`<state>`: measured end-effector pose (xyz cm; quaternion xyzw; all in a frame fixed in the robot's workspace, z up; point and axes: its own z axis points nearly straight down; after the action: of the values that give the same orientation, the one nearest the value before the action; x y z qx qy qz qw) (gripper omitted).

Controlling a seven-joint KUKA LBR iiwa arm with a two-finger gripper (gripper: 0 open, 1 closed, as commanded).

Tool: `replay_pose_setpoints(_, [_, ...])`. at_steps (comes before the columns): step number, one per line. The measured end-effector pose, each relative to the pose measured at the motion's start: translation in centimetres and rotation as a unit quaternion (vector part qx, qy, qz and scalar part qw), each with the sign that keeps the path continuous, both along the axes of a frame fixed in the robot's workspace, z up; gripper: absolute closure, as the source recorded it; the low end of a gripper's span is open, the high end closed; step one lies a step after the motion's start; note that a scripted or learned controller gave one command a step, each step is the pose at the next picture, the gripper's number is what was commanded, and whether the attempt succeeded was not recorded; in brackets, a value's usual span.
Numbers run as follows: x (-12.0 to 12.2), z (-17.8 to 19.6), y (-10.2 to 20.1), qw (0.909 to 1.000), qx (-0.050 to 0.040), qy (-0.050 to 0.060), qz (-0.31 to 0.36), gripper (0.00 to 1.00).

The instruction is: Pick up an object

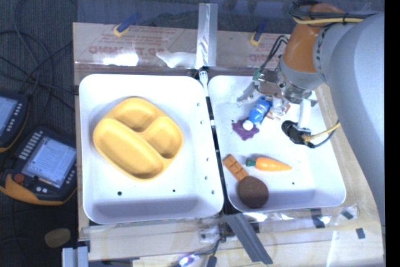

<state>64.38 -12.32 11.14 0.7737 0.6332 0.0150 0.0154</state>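
Over the bench, slanted top-down view: two shallow white bins are seen side by side, edges touching along the middle.

Left bin (94, 197): occupied by one large yellow lobed dish (137, 136), lying at its centre and slightly toward the far-left corner.

Right bin (325, 187): several small items are scattered across it, with the arm reaching in from the right.

Arm (350, 65): grey body, with the orange band (299, 50) seen above the wrist; the wrist is positioned over the far part of the right bin.

Gripper (270, 97): lowered over the far-centre of the right bin, directly above the top end of the blue bottle. Finger spacing cannot be told; the wrist hardware and the bottle are crowded together there.

Blue bottle (257, 113): lying tilted, white cap toward the near-left, upper end touching or tucked under the gripper. Whether it is actually gripped cannot be told.

Purple piece (241, 129): a small flat shape, found just beside the bottle's cap end, on the bin floor.

Carrot (272, 164): orange with a green tip pointing left, lying flat near the bin's centre, apart from the gripper.

Orange block (233, 167): small and rectangular, placed near the left wall of the right bin, just left of the carrot's green tip.

Brown ball (252, 191): round and dark, resting at the near edge, just below the orange block.

Black cable (300, 133): looped from the wrist, hanging over the bin's right side.

Handheld pendants (44, 166): noted on the floor, left of the bench.
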Motion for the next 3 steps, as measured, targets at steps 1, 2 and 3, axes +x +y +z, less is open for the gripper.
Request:
replay_pose_setpoints(1, [1.5,-0.2,-1.2,0.9950,-0.0057,-0.002,0.100,0.00])
replay_pose_setpoints(2, [-0.6,-2.2,-1.3,0.9927,-0.0041,0.017,0.120,0.00])
replay_pose_setpoints(3, [-0.5,-1.2,-1.2,0.9925,-0.0041,0.017,0.121,1.00])
